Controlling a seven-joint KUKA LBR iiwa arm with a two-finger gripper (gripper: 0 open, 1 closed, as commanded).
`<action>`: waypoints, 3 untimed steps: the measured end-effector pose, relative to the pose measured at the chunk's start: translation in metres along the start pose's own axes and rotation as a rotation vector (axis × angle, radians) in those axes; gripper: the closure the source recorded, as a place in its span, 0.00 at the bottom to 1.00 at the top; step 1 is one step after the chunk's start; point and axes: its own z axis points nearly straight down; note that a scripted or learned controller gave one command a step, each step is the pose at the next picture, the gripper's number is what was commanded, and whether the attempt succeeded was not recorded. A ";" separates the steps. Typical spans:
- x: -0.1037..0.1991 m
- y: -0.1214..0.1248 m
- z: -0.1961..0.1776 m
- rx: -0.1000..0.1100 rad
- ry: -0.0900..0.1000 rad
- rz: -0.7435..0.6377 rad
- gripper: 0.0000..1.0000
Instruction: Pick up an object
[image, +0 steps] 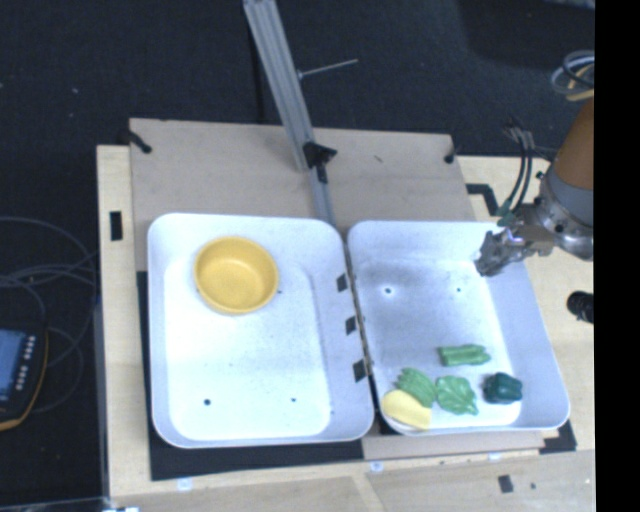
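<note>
The arm (572, 190) is reaching in from the right, its orange band sitting above the grey wrist, and the gripper (490, 258) is hanging over the upper right rim of the right bin (420, 290). The gripper is showing as a small dark grey shape, too small and blurred to tell how it is set, and nothing is showing between it and the bin floor. The things to pick up are lying well apart from it, gathered along the near edge of that same bin: a pale green pod-shaped piece (464, 354) is lying on its side, a dark green lump (502, 388) is sitting near the right corner, two leafy green pieces (416, 385) (457, 394) are lying side by side, and a yellow piece (406, 409) is resting against the left one at the bin's front rim. In the left bin (250, 400) a yellow bowl (236, 275) is standing upright toward the far left corner. A grey metal bar (283, 85) is slanting down from the top toward the gap between the two bins. Both bins are resting on a pale wooden bench (290, 145).
</note>
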 end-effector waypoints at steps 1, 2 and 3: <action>0.044 0.004 -0.002 0.003 0.001 -0.003 1.00; 0.090 0.007 -0.006 0.004 0.002 -0.004 1.00; 0.144 0.022 0.002 0.005 0.001 -0.004 1.00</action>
